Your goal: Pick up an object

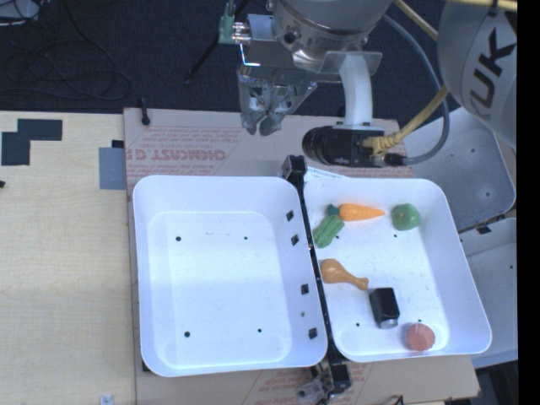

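Observation:
The right bin [447, 251] holds an orange carrot [361, 213], a green pod [328, 229], a round green piece [406, 217], a tan drumstick shape [342, 274], a black block [385, 306] and a pink ball [419, 337]. My gripper [263, 123] hangs high above the bench, behind the back edge of the left bin [152, 218], well away from all of these. Its fingers point down close together, and nothing shows between them.
A cardboard sheet [186, 150] lies under both bins. A black divider clip strip [305, 251] runs between them. Black cables and a round black mount [342, 146] sit behind the right bin. The pale wooden bench [59, 268] stretches to the left.

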Controlling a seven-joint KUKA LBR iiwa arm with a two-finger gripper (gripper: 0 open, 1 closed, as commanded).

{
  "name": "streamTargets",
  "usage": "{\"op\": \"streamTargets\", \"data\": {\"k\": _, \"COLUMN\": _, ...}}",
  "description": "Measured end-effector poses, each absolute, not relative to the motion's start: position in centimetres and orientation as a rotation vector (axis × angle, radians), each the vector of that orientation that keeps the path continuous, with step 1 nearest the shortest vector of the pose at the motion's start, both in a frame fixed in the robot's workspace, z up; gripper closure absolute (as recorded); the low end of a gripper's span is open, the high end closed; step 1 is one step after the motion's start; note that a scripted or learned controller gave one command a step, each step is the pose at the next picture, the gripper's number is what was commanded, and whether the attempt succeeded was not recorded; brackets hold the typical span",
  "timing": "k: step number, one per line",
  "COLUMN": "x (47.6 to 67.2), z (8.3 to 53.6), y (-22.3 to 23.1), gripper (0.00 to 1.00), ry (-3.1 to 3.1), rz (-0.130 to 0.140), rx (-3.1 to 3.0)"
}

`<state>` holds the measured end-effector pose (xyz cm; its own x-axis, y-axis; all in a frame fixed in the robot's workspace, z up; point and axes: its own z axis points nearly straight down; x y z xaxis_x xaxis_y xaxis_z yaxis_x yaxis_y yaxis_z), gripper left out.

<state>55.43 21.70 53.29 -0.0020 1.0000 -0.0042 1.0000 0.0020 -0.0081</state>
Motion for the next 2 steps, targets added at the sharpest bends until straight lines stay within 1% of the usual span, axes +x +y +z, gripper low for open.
{"op": "streamTargets", "data": {"k": 1, "x": 55.8, "z": 53.4, "y": 24.5, "gripper": 1.0, "ry": -2.223, "rz": 0.014, "rx": -2.216}}
{"op": "streamTargets", "data": {"k": 2, "x": 49.8, "z": 46.1, "y": 24.4, "gripper": 1.0, "ry": -2.22, "rz": 0.03, "rx": -2.213}}
